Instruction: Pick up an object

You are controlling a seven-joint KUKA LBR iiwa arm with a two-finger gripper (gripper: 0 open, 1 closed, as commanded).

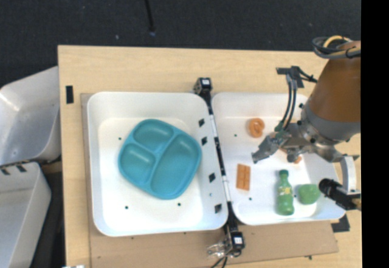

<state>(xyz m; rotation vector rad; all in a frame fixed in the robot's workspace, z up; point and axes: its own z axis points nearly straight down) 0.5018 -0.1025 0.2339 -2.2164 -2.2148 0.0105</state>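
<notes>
Arm (333, 99) hovered over the right bin (243, 212), nothing taken yet.
The green bottle (283, 192) lay just below the gripper (276, 146); probably light, slick plastic, best pinched mid-body. Whether the jaws were parted, I couldn't tell.

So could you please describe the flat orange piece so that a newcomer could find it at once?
Look in the right-hand white bin, along its left side near the divider between the two bins. The flat orange rectangular piece lies there alone, left of the green bottle. Unlike the round orange object above it, it is a flat, straight-edged rectangle.
</notes>
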